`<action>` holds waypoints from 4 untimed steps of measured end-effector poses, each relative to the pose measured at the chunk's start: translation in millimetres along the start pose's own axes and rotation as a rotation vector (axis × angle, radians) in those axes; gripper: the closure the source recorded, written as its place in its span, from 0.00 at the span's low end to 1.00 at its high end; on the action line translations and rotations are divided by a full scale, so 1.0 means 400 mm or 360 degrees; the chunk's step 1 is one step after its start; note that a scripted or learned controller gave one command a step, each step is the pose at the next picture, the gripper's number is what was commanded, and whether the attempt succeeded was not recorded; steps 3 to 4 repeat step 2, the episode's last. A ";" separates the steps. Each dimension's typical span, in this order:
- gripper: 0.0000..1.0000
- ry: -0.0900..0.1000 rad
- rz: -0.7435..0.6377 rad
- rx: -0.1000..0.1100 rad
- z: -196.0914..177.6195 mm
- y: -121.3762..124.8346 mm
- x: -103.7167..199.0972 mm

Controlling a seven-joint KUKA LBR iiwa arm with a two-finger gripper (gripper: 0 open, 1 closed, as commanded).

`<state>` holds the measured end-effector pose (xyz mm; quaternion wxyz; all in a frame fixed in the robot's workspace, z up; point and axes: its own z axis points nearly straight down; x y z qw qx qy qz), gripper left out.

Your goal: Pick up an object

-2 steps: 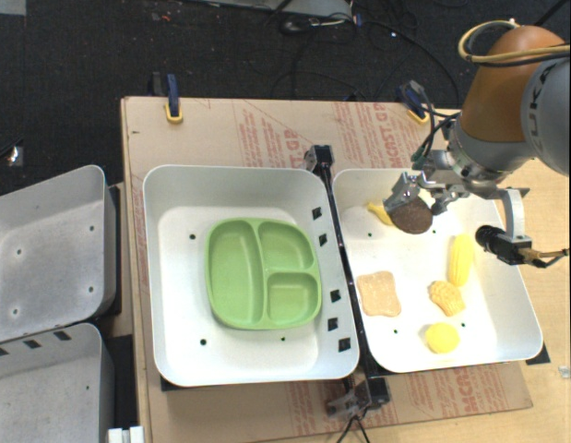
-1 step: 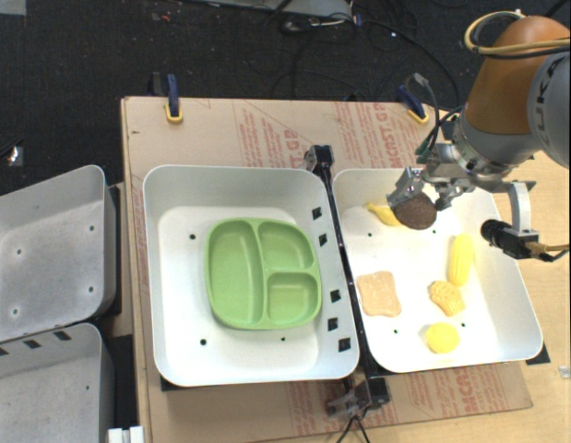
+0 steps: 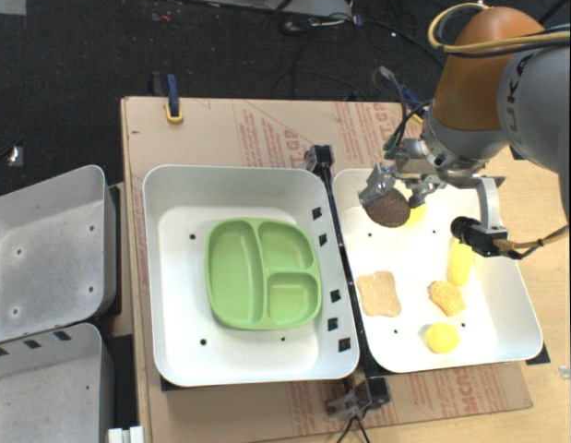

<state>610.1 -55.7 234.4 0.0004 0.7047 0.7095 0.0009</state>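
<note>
Readable text in the scene

The grey arm (image 3: 541, 90) carries part of dark lettering, "KU". Red print on the brown tabletop (image 3: 257, 127) lies upside down, too faint to read.

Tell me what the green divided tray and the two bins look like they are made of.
Green tray: apparently moulded plastic, matte with a soft sheen, with rounded compartment walls. Left bin and right bin: probably thin formed plastic, smooth white with rounded corners; painted metal cannot be ruled out.

Cardboard-topped bench (image 3: 239, 127); two white bins (image 3: 174, 340) side by side
</note>
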 end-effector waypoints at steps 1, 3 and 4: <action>1.00 0.0002 -0.0003 0.0001 -0.024 0.002 0.135; 1.00 0.0002 -0.0003 0.0000 -0.031 0.016 0.282; 1.00 0.0002 -0.0003 0.0000 -0.031 0.016 0.282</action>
